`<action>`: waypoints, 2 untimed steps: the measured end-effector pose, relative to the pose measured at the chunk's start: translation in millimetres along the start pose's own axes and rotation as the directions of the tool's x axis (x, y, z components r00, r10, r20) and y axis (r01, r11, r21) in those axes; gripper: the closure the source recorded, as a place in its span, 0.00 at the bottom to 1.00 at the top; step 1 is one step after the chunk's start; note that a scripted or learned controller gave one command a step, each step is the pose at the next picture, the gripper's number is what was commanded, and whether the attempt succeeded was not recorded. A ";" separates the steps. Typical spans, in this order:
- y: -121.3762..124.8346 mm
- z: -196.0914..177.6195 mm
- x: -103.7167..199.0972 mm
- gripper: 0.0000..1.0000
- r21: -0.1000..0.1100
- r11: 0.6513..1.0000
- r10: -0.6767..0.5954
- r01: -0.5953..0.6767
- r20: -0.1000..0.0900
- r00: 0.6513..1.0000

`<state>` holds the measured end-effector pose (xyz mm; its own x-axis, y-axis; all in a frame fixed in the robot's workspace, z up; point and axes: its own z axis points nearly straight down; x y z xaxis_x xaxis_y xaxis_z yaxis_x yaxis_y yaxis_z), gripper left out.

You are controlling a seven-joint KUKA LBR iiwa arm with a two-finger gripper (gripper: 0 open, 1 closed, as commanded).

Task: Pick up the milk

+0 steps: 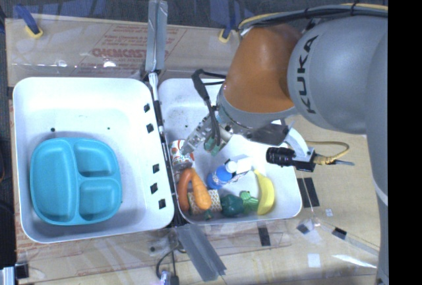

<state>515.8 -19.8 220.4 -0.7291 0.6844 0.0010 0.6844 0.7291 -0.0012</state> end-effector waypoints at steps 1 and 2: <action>7.9 10.2 61.8 1.00 0.001 0.986 -0.169 0.169 -0.002 0.986; 55.4 -10.9 106.5 1.00 0.000 0.989 -0.150 0.150 0.000 0.989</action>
<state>476.1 93.5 231.3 -0.8234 0.5675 0.0008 0.5675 0.8234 -0.0013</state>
